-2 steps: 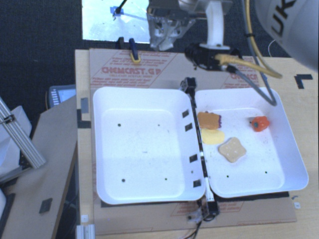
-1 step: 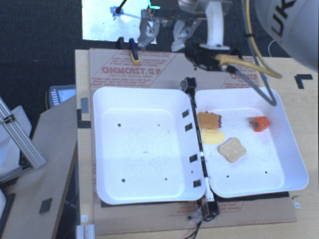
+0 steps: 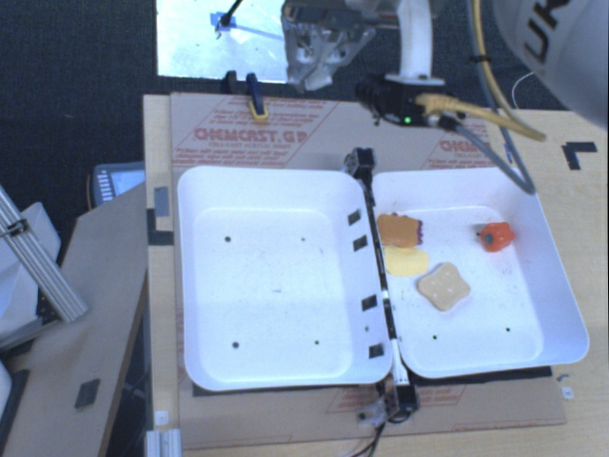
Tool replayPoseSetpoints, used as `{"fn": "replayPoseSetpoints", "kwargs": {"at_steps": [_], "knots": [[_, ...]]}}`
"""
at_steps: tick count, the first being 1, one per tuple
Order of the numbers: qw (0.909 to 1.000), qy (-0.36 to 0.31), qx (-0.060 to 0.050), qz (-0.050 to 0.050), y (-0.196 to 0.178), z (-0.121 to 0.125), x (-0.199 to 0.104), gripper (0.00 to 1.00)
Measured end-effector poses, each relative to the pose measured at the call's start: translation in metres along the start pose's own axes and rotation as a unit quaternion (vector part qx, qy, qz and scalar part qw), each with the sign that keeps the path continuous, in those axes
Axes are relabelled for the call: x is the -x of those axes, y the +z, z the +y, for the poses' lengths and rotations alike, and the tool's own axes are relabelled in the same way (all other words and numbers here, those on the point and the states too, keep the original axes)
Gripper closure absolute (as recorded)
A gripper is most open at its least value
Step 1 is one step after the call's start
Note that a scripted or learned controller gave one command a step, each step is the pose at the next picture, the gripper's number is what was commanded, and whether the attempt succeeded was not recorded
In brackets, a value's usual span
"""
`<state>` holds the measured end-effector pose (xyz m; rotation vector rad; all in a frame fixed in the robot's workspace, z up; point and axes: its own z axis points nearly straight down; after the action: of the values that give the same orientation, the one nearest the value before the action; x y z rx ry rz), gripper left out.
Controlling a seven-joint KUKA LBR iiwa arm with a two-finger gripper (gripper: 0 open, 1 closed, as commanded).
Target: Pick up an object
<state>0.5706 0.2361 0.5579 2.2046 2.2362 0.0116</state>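
The tool (image 3: 314,69) hangs at the top of the frame, a little left of centre, above the far edge of the surface (image 3: 285,131) and well outside both bins. Its metal body is blurred against a bright square patch (image 3: 205,22) behind it, and whether it is open or closed cannot be told. Nothing shows between its tips. The arm (image 3: 547,17) fills the upper right corner, with a white link (image 3: 416,36) and yellow and grey cables (image 3: 485,112) trailing down toward the right bin.

Below the tool, at the centre left of the frame, lies the left bin (image 3: 190,284), a shallow white tray with a few dark dots on its floor. The right bin (image 3: 552,331) sits just beside it, the two touching along a seam joined by black clips (image 3: 366,303).

The things to pick all lie in the right bin, well apart from the tool and down to its right. An orange block with a purple edge (image 3: 400,229) rests near the seam in the bin's upper left part. Touching it from below is a flat yellow disc (image 3: 407,262). Just beside the disc, lower right, lies a tan toast-shaped piece (image 3: 443,287). A small red-orange thing (image 3: 495,237) sits apart from these toward the bin's right wall.

A brown board with red print (image 3: 247,133) lies under both bins.
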Motion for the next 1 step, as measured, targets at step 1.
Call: {"fn": "replayPoseSetpoints", "kwargs": {"at_steps": [1], "knots": [[1.0,0.0,0.0,0.0,0.0004,-0.0001,0.0,0.0]]}}
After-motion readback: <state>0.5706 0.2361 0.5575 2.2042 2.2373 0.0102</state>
